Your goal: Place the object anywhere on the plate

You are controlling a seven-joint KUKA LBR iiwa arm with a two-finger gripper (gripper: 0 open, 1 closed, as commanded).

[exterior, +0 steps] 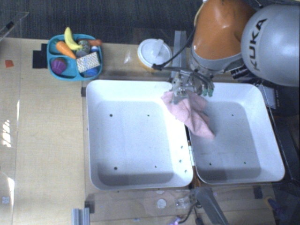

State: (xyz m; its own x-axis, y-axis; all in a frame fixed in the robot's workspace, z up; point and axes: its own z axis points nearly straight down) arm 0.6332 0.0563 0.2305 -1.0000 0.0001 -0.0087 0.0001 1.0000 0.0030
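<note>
Bins are counted as two: a left bin [133, 135] and a right bin [236, 139], set side by side with their inner rims touching. One pink cloth [191, 112] is seen, bunched at its upper end under the gripper [191, 89] and hanging down from it, draped over the shared rim near the bins' far edge, with most of its length lying over the right bin's inner side. The gripper's fingers appear closed on the top of the cloth, though the fingertips themselves are buried in the fabric and hard to make out. One arm [243, 29] is seen, its orange band and grey housing cut off by the top and right edges of the view and hiding the far right corner of the right bin.

Beyond the far left corner of the left bin, on the bench [42, 139], one blue divided tray [74, 57] is placed, loaded with small toy foods: a banana and a carrot can be told, the rest being too small to name. One white round plate [155, 53] with a yellow rim is seen just beyond the left bin's far edge, partly crossed by a cable.
</note>
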